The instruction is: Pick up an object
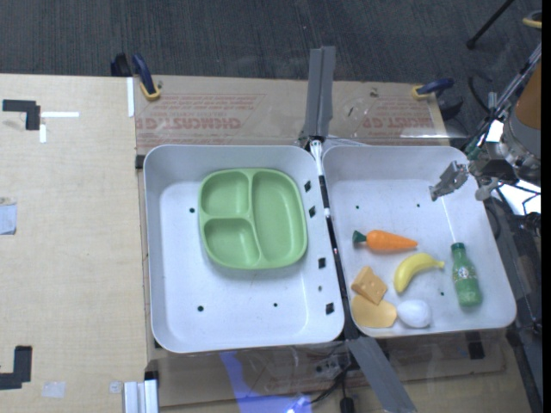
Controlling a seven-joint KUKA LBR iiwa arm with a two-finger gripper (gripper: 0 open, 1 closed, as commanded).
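Over the right bin's (405,166) upper right corner, the gripper (449,180) hung above bare floor, holding nothing; whether its fingers were spread or pressed together could not be told. Toward the near side of that bin lay a toy carrot (387,241), a banana (415,270), a cheese wedge (370,285) touching a yellow disc (374,314), a white egg (415,313) and a green bottle (466,274). Left bin (172,308) held a green divided plate (253,218).

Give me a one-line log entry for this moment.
end effector above right bin far corner | holding nothing seen | carrot, banana, bottle untouched | plate in left bin
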